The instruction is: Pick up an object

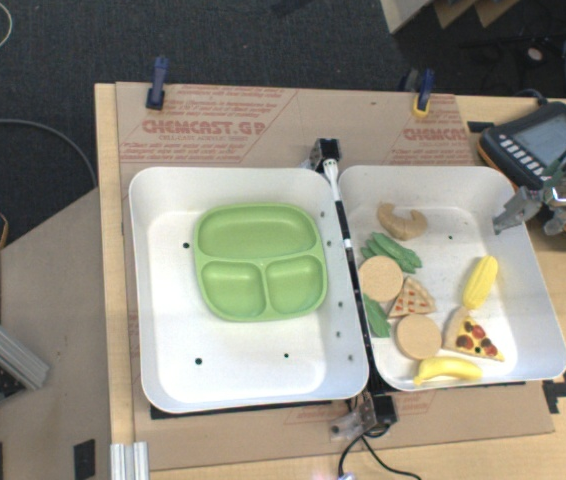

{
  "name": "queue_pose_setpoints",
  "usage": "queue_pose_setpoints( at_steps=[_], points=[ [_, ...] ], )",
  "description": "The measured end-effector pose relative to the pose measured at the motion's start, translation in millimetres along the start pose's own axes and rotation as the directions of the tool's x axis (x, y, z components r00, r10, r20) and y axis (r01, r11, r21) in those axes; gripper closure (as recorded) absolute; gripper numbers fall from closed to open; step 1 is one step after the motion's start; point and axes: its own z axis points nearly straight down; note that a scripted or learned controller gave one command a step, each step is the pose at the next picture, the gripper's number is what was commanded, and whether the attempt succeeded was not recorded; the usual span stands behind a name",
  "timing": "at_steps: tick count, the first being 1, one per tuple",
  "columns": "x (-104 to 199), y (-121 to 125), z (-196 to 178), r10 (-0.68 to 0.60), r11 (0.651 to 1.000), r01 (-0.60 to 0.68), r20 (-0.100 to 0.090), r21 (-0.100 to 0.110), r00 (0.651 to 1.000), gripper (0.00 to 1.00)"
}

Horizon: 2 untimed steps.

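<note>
Gripper (511,215) at the right white plastic bin's (538,298) far right edge; I cannot tell its state. Yellow toy corn cob (480,281) unpicked; I judge the task barely begun.

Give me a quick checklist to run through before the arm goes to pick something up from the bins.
1. Toy food within the right bin: ok.
2. Corn cob lies apart from its neighbours, easy target: ok.
3. Pizza slice and banana close together, crowded grasp: not ok.
4. Green tray sits flat in the left bin: ok.
5. Hand at the right bin's far right rim, nothing between its fingers: ok.
6. Hand open enough: cannot tell.
</note>
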Motion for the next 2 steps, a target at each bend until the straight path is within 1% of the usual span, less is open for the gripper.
queue_pose_setpoints(
  at_steps=[1, 2],
  points=[
    [31.2, -24.6, 171.6, 0.001, 1.0, -0.001, -0.002, 0.006, 1.0, 0.0],
    [110.8, -73.2, 164.3, 0.003, 1.0, -0.003, 0.007, -0.003, 1.0, 0.0]
  ],
)
